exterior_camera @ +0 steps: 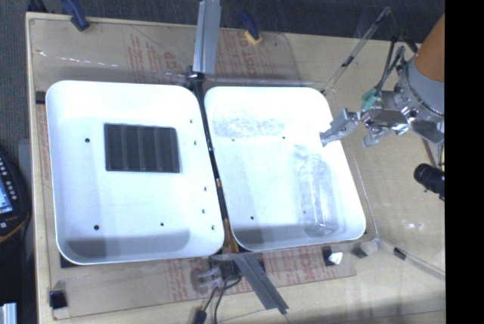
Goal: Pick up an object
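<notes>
Nothing can be told of the jaws' state. One two-finger metal gripper (pixel 342 126) is seen over the right rim of the right shallow white bin (pixel 227 186). Below it, a clear plastic bottle (pixel 316 194) lies in that bin. A dark ribbed rectangular block (pixel 142 147) rests in the left white bin (pixel 76 239).

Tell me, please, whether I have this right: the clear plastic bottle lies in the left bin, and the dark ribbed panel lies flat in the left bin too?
Not quite. In the camera view the clear plastic bottle lies in the right bin, near its right wall. The dark ribbed panel does lie flat in the left bin, as you said.
</notes>
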{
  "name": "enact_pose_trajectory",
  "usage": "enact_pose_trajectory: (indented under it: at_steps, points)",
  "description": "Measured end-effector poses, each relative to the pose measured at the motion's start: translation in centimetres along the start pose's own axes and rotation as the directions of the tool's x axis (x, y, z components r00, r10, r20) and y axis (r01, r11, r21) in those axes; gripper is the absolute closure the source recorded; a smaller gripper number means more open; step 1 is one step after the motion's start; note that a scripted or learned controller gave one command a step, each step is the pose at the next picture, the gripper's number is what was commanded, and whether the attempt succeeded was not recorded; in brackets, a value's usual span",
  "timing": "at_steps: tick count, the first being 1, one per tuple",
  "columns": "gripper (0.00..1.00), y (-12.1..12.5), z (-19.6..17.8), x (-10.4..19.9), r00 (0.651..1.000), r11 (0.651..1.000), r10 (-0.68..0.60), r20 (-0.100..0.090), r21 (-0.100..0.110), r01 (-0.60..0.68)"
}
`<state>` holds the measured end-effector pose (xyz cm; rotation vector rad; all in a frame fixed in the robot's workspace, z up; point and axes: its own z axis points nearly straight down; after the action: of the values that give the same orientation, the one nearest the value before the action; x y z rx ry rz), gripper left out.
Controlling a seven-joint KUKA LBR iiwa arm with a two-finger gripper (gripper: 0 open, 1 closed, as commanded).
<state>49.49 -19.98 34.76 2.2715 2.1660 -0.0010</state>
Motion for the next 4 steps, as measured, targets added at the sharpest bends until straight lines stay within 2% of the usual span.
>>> enact_pose_trajectory:
  at_steps: [1,2,3,4]
  points:
    - [0.00,0.8,5.3,-0.5,0.985,0.985,0.172,-0.002,0.007,-0.172]
    - [0.00,0.6,2.0,-0.3,0.999,0.999,0.051,-0.001,0.001,-0.051]
    - [1.00,0.7,1.0,-0.3,0.999,0.999,0.044,0.000,0.001,-0.044]
    - [1.00,7.5,-5.6,-0.4,0.999,0.999,0.050,-0.002,0.002,-0.050]
